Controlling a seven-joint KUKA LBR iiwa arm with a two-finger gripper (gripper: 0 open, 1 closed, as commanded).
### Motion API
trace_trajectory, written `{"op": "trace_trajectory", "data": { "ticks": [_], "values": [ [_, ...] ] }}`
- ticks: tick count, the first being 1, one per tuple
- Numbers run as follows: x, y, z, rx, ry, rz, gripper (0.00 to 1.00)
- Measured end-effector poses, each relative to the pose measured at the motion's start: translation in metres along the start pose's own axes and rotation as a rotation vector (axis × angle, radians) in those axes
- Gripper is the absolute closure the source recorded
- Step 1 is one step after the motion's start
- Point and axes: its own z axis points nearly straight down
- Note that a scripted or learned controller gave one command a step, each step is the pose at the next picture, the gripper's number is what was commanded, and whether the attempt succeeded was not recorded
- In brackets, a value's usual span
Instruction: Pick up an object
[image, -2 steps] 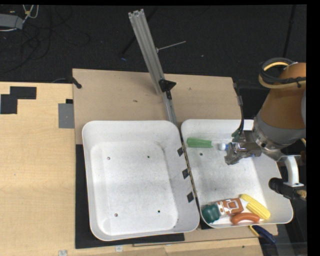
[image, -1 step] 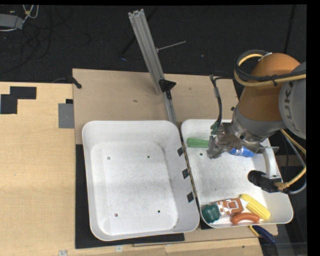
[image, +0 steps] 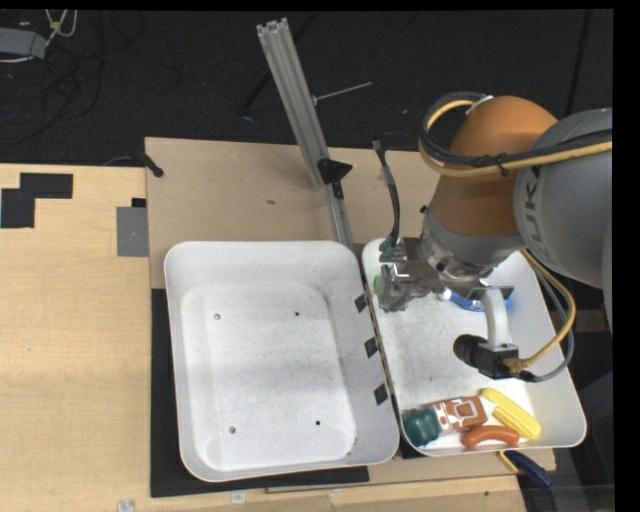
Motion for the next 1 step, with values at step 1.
{"op": "trace_trajectory", "data": {
  "ticks": [1],
  "values": [
    [0.0592, 0.0203, 0.0074, 0.001, 0.000, 0.000, 1.00]
  ]
}}
